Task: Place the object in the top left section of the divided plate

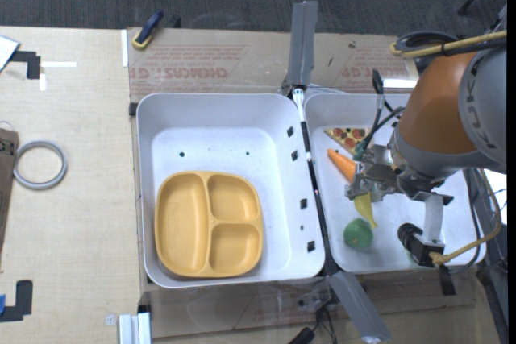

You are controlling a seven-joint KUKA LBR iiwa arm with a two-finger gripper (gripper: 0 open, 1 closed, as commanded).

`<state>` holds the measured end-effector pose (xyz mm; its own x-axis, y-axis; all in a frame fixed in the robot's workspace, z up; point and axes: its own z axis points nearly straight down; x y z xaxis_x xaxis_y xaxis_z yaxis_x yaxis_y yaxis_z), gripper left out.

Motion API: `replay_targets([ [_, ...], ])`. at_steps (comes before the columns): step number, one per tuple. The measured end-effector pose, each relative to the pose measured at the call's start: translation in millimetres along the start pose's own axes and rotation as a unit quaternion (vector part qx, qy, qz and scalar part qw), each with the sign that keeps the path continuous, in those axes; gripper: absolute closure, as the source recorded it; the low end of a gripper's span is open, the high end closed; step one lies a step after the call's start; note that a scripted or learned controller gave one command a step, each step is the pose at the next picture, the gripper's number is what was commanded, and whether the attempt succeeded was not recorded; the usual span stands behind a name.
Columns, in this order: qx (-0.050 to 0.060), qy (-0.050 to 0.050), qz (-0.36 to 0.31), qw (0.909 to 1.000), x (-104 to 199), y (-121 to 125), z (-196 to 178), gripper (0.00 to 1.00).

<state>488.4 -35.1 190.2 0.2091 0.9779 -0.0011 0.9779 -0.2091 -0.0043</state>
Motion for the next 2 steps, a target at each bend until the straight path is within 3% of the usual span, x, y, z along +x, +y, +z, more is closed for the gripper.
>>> replay_targets([
  [1,0.0,-0.001,0.272,0.9624,37,-5,0,1.0],
  [2,0.0,-0.001,0.38,0.925,89,46,0,1.0],
])
